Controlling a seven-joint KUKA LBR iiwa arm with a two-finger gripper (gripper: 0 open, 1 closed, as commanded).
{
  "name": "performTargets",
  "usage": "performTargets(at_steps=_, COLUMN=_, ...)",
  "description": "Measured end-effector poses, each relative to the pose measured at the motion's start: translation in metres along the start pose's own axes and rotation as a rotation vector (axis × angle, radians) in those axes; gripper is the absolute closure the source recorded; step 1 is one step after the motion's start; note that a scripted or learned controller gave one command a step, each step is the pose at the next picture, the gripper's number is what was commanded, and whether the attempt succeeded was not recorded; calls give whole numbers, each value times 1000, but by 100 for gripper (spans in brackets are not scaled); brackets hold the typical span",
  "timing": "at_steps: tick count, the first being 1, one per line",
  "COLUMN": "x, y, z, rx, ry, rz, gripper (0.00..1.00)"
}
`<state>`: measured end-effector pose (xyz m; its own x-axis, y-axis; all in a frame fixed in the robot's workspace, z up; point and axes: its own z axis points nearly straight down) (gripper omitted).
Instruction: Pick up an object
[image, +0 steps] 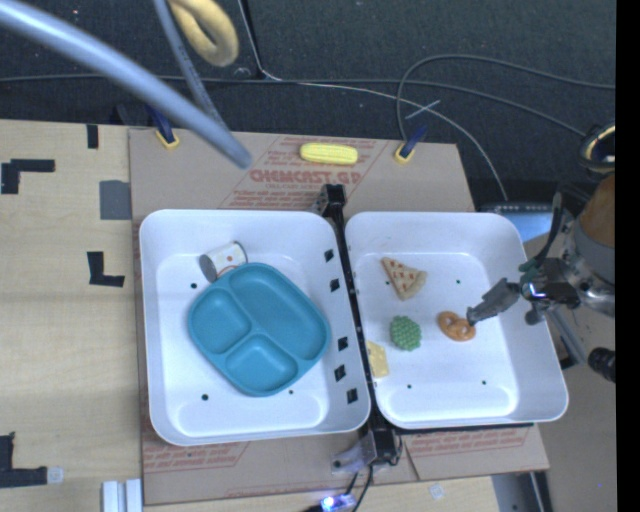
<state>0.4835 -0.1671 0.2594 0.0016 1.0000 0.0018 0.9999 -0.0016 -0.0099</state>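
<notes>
Two shallow white bins sit side by side on a sheet of printed cardboard (300, 178) laid over the bench (60, 300). The left bin (160, 380) holds a blue divided tray (258, 328), set at a slant near its middle, and a small white cup (222, 260) lying on its side just beyond the tray's upper left corner.

The right bin (520, 400) holds four small items. A tan waffle-patterned wedge (402, 277) lies in its upper left part. A round green knobbly piece (404, 333) lies below the wedge, near the bin's middle. A pale yellow piece (376, 357) rests against the bin's left wall, just beside the green one. An orange-brown lump (456, 326) lies to the right of the green piece and apart from it.

The arm enters from the right. Its hand (487, 303) reaches over the right bin's right half, with a dark finger (492, 300) slanting down and left so that its tip lies just beside the orange-brown lump; whether it touches the lump cannot be told. Whether the hand is open or closed cannot be told, and nothing is seen held in it.

Beyond the bins, a yellow corn cob (328, 154) lies on the cardboard near its far edge. Dark cables (440, 90) run across the dark surface behind it.
</notes>
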Motion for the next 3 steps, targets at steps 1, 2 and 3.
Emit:
performTargets(at_steps=1, x=0, y=2, z=-4, rx=-8, ry=-2, rz=-2, gripper=0)
performTargets(at_steps=2, x=-3, y=9, z=44, rx=-4, ry=-1, rz=-2, gripper=0)
performTargets(at_steps=3, x=-2, y=5, z=108, rx=-1, ry=0, rz=-2, gripper=0)
